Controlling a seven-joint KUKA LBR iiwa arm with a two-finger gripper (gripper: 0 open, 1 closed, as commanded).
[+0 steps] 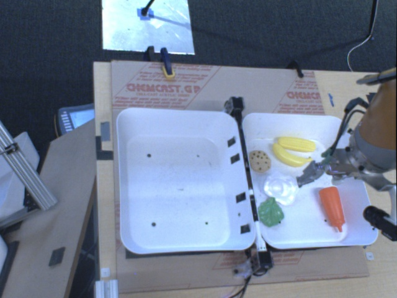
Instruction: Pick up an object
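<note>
The right bin [310, 121] holds several small objects. A yellow banana [294, 150] lies near its back. A round brown cookie [259, 161] sits by the left wall, with a clear crumpled piece [280, 189] below it. A green broccoli-like lump [271, 212] rests at the front left, and an orange carrot [332, 207] lies at the front right. My gripper [307, 177] reaches in from the right. It hangs over the bin's middle, just right of the clear piece and below the banana, and I see nothing held in it.
The left bin [180, 179] sits beside the right one, with black clips [236, 159] along the shared wall. A cardboard sheet [205, 82] lies under both bins. A grey bench surface [68, 185] and a metal rail [25, 169] stand at the far left.
</note>
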